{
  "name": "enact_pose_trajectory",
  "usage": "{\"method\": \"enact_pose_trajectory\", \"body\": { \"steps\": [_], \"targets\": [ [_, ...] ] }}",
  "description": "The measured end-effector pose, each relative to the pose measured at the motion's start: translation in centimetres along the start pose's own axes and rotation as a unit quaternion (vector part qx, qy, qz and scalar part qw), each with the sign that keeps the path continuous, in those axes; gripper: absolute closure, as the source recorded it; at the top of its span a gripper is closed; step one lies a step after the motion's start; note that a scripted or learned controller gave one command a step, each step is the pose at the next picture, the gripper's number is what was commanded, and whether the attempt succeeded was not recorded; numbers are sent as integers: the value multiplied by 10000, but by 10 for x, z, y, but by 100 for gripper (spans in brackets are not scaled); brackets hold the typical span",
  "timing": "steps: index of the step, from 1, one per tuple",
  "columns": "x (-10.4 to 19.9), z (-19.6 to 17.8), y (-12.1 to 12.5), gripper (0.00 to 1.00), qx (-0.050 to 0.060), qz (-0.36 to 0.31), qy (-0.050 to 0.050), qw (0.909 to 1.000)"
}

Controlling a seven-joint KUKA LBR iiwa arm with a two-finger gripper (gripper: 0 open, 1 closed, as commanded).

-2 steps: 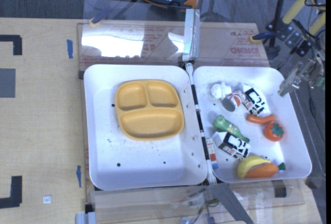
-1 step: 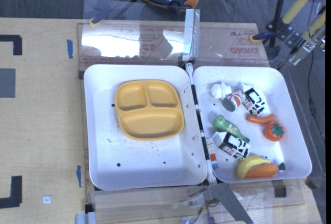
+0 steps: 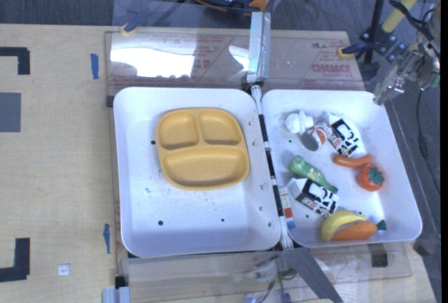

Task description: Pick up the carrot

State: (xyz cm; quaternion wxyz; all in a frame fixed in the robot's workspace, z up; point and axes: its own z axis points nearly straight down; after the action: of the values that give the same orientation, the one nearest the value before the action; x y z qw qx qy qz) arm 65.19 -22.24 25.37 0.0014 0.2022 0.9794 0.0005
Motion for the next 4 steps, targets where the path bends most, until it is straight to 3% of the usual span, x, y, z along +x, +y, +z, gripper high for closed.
{"method": "enact_pose_trajectory", "body": {
  "steps": [1, 2, 3, 4],
  "targets": [
    [54, 8, -20, 100, -1, -1488, 0, 9889],
    [104, 7, -46, 100, -4, -3224, 4, 9466],
    [90, -41, -26, 100, 1, -2920, -31, 9564],
    [4, -10, 9, 100, -2, -3074, -34, 9516]
  ]
}}
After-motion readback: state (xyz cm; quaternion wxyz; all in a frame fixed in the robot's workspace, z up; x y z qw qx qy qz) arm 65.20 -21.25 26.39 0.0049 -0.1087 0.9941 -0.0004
